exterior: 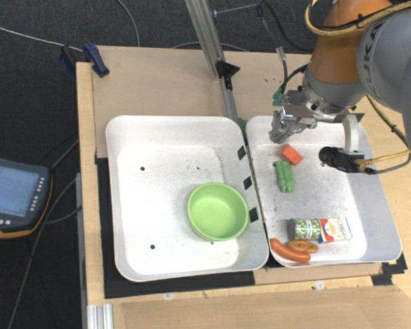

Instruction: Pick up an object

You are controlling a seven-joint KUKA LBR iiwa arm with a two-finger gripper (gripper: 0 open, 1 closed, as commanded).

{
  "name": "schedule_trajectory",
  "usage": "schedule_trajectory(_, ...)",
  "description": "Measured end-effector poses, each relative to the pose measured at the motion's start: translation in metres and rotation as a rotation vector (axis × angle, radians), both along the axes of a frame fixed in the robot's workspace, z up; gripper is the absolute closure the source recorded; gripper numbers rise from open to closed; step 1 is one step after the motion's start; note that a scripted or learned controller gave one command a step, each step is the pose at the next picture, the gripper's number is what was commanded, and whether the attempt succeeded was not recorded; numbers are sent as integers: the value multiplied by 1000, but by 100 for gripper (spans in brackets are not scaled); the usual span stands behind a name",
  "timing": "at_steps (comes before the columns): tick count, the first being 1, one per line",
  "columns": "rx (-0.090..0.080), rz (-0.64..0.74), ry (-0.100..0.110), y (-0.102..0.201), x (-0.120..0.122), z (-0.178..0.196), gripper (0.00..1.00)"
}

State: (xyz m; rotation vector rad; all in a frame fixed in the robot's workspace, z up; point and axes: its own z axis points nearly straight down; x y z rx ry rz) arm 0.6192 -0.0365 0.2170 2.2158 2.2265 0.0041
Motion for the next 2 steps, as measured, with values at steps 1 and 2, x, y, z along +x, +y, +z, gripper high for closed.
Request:
schedule_trajectory(1, 0, 0, 0, 48, 7, 14, 100)
schedule_trajectory(2, 0, -1, 2, 96, 0, 14, 100)
